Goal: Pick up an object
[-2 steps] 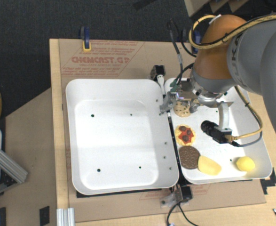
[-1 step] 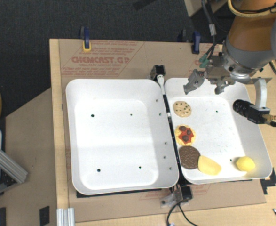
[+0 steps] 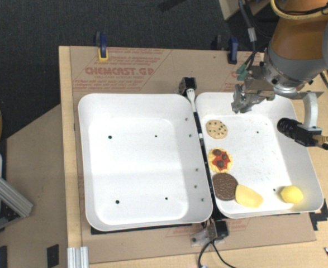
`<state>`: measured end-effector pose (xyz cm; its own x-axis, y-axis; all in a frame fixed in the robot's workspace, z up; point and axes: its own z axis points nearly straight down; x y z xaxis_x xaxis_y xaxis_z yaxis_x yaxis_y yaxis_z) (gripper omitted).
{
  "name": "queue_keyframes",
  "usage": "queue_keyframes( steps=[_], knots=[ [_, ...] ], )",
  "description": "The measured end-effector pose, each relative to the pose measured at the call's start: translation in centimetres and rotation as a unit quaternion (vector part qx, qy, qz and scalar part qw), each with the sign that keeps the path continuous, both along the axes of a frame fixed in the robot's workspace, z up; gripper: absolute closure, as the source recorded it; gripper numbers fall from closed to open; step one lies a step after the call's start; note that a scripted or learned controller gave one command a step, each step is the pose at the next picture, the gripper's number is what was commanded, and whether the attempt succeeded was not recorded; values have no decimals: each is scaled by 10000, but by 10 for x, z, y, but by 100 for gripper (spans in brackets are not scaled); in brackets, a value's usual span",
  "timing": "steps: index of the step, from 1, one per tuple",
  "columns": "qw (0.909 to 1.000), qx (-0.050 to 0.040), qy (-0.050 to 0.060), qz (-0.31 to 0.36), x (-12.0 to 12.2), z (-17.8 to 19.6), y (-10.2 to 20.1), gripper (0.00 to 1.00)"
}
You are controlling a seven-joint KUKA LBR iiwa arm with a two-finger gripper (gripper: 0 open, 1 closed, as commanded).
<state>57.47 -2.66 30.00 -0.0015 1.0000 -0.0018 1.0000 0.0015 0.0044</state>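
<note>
Hand [image 3: 243, 106] hovers over right bin [image 3: 264, 144], near its 12 o'clock rim; finger spread cannot be told, nothing seen between fingers. Chocolate-chip cookie [image 3: 216, 129] lies at 7 o'clock from hand, near, apart. Further along same line, down bin's left wall: small pizza [image 3: 220, 159], dark brown cookie [image 3: 225, 186]. Yellow wedge [image 3: 248, 196] touches dark cookie. Yellow ball [image 3: 291, 194] at 5 o'clock, well apart. Left bin [image 3: 141, 155] alongside on desk [image 3: 69, 94].

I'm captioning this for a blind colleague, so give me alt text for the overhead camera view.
A grey and orange robot arm holds its gripper above the far end of the right white bin, which contains a chocolate-chip cookie, a small pizza, a dark brown cookie and two yellow pieces. The left white bin sits beside it.
</note>
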Motion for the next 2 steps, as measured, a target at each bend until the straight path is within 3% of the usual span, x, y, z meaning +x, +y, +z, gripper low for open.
queue_keyframes(
  steps=[1,2],
  knots=[
    [10000,15,-51,24,8,117,56,100],
    [10000,15,66,37,-28,38,160,100]
  ],
)
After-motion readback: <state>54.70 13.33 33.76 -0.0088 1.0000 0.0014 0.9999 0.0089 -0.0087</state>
